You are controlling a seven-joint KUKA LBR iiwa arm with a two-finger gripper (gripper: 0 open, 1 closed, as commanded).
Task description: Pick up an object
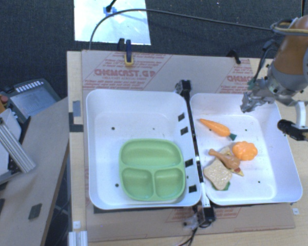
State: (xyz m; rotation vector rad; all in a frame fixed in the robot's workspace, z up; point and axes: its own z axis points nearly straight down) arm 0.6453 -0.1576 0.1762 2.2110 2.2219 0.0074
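Observation:
In the right bin lie an orange carrot, a round orange fruit, a tan drumstick and a slice of bread. My gripper hangs over the bin's far right corner, above and to the right of the carrot, apart from every object. Nothing shows between its tips. The arm, with its orange band, comes in from the upper right.
The left bin holds a green divided plate near its front. A black clip strip runs between the bins. Cardboard lies under both bins, and a grey device sits off the bench at left.

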